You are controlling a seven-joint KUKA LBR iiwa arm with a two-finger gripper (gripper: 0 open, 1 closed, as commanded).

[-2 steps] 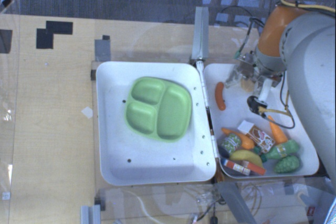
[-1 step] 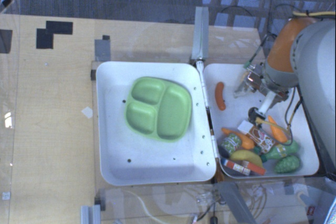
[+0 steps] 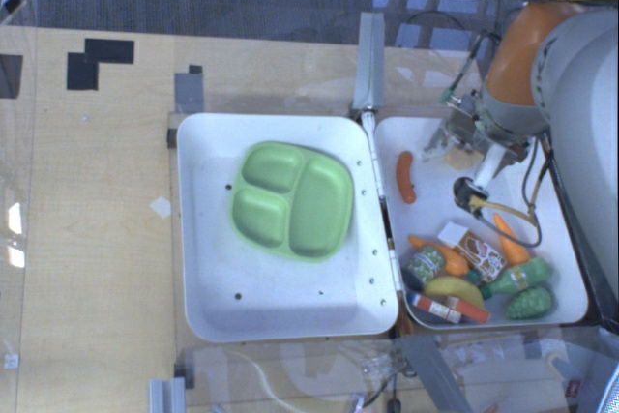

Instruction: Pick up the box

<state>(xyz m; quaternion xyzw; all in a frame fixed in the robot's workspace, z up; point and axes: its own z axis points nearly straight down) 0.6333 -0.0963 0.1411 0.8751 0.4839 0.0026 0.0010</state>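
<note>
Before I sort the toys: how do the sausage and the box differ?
The sausage is plain red and slim; the box is squat, brown with a printed label. The sausage lies alone on bare bin floor; the box sits among the piled toys. Both lie in the right bin.

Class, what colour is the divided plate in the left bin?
Light green; the plate shows best in the camera view, looking down.

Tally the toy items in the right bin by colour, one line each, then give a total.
Orange or red: 4 – sausage, two carrots, flat red packet
Green: 3 – can, bottle, leafy vegetable
Yellow: 1 – banana
Brown and white: 1 – box
Total: 9
</note>
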